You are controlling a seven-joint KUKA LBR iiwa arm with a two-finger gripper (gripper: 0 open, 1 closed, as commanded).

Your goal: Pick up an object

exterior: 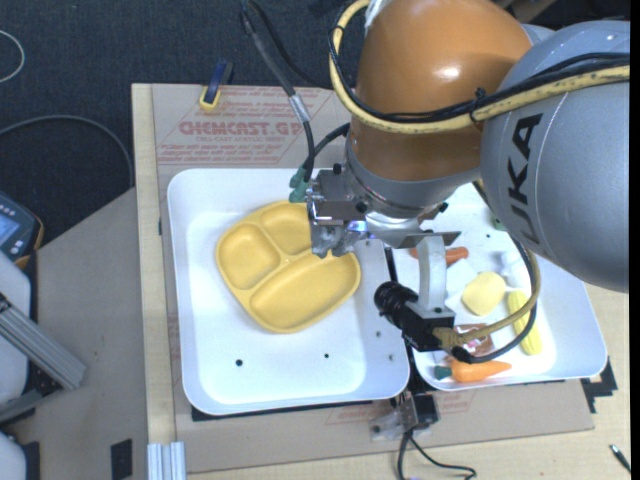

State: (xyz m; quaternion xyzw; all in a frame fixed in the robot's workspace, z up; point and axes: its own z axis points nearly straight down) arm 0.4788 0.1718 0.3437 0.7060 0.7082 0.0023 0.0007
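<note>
A yellow divided plate lies in the left bin, a little above the middle of the frame's lower half, its three compartments facing up and its long axis slanting from upper left to lower right. The gripper hangs right at the plate's upper right rim, close under the arm's big orange and grey wrist; whether its jaws are spread or pressed together cannot be told, since the wrist body and cabling hide the tips, and nothing can be seen between them. The rest of the left bin's white floor is bare apart from a few small dark dots near its lower edge. To the right, the second bin holds small toy food pieces: an orange carrot at its lower left, a pale yellow chunk near its centre, and a yellow banana-like piece just beside that. Both bins rest on a brown cardboard sheet printed with red lettering, in the upper middle.
</note>
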